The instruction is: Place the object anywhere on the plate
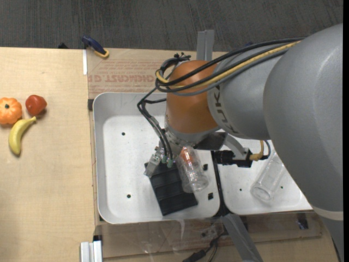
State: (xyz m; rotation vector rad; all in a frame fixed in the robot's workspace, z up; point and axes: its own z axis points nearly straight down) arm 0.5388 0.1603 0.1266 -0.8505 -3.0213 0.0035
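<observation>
My gripper (173, 194) is a black block hanging low over the left white bin (117, 146), near its front right corner. A clear plastic bottle (192, 171) with an orange label lies tilted right against the gripper's right side, over the divide between the two bins. From this angle I cannot tell whether the bottle is gripped or only rests beside it. The orange wrist band (188, 100) and grey arm cover the back of both bins.
A clear drinking glass (267, 182) lies on its side in the right bin (283, 203). On the wooden top to the left sit an orange (8, 112), a red apple (36, 105) and a banana (19, 135). Cables loop over the wrist.
</observation>
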